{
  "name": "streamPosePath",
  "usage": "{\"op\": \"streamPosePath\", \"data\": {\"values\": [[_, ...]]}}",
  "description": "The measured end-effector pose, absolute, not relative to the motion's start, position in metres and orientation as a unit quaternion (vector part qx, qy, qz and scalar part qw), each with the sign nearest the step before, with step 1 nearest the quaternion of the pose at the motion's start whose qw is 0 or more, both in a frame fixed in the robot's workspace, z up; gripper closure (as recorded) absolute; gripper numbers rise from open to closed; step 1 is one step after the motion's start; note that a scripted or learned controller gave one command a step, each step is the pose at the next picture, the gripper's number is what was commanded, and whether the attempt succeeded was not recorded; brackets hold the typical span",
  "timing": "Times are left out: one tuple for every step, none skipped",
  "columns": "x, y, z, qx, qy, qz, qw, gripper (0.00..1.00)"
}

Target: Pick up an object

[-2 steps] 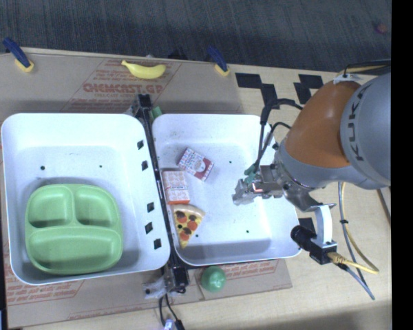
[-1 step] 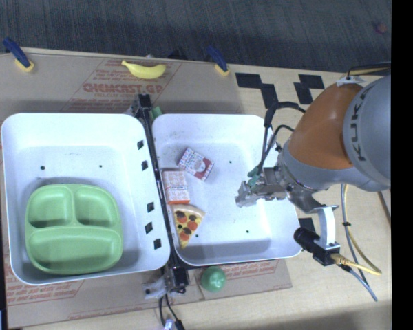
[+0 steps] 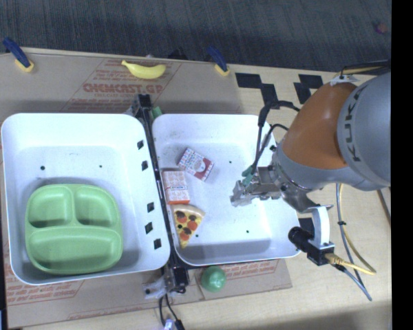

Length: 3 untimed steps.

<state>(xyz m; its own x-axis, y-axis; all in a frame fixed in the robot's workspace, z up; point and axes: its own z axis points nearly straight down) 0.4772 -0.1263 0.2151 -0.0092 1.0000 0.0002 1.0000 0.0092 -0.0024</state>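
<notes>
Arm (image 3: 337,139) entered from the right, grey body with orange band, wrist bent down over the right bin (image 3: 261,249). Gripper (image 3: 239,195) hung low over the bin floor, toward the bin's right half. Metal parts at its tip were blurred and seen from above; whether it was released or clenched could not be told. Nothing was seen held at its tip. White floor showed around the tip, with no object touching it as far as the view allowed.

Objects in the right bin all lay left of the gripper, apart from it:
- small red-and-white packet (image 3: 195,163), tilted, near the bin's middle, the nearest to the gripper;
- orange-and-white box (image 3: 175,185) lying against the left wall, just beside the divider;
- toy pizza slice (image 3: 186,223) just below the box, near the lower left corner, point toward the front wall.

Left bin (image 3: 69,130) held a green divided tray (image 3: 73,228), resting in the lower left part, three compartments visible.

Outside the bins: yellow toy banana (image 3: 144,68) on the cardboard sheet (image 3: 96,84) behind the bins; green ball (image 3: 213,278) on the cardboard at the front edge, just below the right bin. Blue clamps (image 3: 18,55) pinned the cardboard at the back corners. Cables (image 3: 354,267) trailed off the wrist to the lower right.
</notes>
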Motion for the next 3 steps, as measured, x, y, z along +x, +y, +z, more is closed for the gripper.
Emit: {"op": "streamPosePath", "data": {"values": [[0.476, -0.162, 0.208, -0.706, -0.709, 0.0006, 0.0, 1.0], [0.477, -0.146, 0.211, -0.704, -0.71, 0.0006, 0.001, 1.0], [0.477, -0.126, 0.214, -0.704, -0.71, 0.0009, 0.002, 1.0]]}}
